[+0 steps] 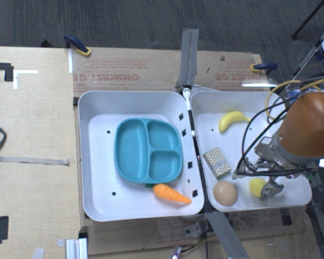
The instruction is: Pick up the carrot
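I see the carrot (171, 194) lying in the left bin (97, 161), just beside the teal tray (148, 150). My claw (271, 189) hangs over the right bin, its grip unreadable. I judge the approach not begun: next, cross leftward.

The carrot (171, 194) is bright orange, lying well left of the claw (271, 189), which is dull grey metal. Further left of the claw sits a teal divided plate (148, 150) in a white bin (94, 161). Just beside the claw is a yellow lemon (256, 186), and next to that a tan, speckled egg-shaped ball (225, 192). Up and left of the claw lie a small box (217, 162) with a pale dotted pattern and a yellow banana (233, 120). The worktop (32, 198) is light wood.
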